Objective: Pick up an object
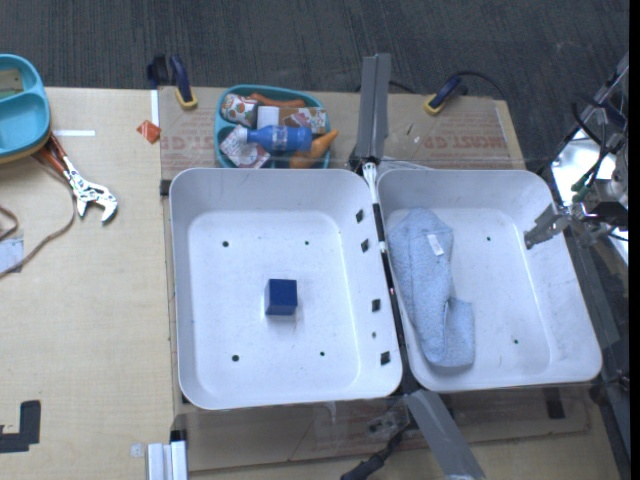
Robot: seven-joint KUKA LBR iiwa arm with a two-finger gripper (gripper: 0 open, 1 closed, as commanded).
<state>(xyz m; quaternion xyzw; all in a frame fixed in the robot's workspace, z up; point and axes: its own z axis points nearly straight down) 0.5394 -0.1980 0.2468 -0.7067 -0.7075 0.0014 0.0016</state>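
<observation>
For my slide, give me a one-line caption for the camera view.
Blue cube in the left bin, grey cloth in the right bin, awaiting a pick.

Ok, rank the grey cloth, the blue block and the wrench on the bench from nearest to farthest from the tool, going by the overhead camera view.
The tool sits at the right bin's right edge.
1. Grey cloth, in the right bin's left half.
2. Blue block, mid left bin.
3. Wrench, on the bench left of both bins.
</observation>
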